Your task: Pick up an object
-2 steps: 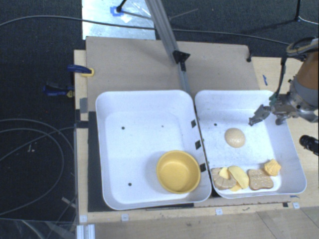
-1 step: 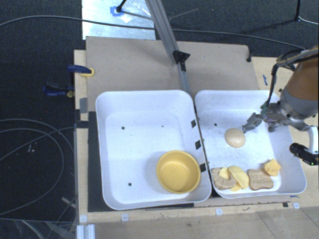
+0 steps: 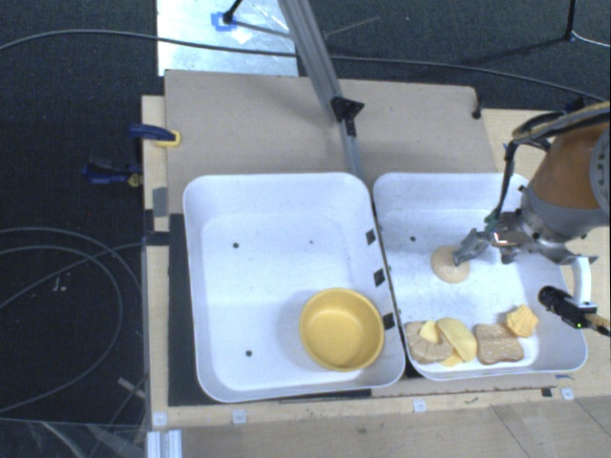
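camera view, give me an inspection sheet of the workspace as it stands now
surface: brown board bearing a left bin and a right bin, both white, side by side
job's things: yellow bowl in the left bin; round tan piece mid right bin; tan and yellow food pieces along its near edge
clutter: blue and yellow clamps at the board's left edge
grippers: tool low over the right bin, right beside the round tan piece; grip cannot be judged
cables: black cables looping on the floor to the left
surroundings: dark carpet; slanted grey pole
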Controlling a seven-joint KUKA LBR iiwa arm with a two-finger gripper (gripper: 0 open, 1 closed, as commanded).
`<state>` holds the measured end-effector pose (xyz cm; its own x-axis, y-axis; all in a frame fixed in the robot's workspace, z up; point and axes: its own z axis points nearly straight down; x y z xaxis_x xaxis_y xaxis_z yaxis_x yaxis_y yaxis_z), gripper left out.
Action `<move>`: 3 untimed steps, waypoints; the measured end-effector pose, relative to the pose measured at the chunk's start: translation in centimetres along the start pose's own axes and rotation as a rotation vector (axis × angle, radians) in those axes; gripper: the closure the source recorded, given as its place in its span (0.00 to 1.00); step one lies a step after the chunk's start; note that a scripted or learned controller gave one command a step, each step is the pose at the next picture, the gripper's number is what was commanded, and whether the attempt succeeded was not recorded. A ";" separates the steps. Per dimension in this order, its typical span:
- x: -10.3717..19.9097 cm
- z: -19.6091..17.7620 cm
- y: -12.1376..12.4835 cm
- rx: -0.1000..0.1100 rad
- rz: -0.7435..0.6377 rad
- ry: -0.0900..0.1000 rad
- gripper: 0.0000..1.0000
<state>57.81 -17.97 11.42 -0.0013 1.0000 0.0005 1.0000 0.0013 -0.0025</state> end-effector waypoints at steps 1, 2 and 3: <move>0.1 1.8 0.4 -0.010 0.000 0.002 0.00; 0.1 0.6 0.6 -0.019 -0.001 0.000 1.00; 0.4 -3.8 1.0 -0.008 -0.005 -0.002 1.00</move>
<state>58.78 -17.58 15.26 -0.0060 1.0000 -0.0018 1.0000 0.0060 0.0059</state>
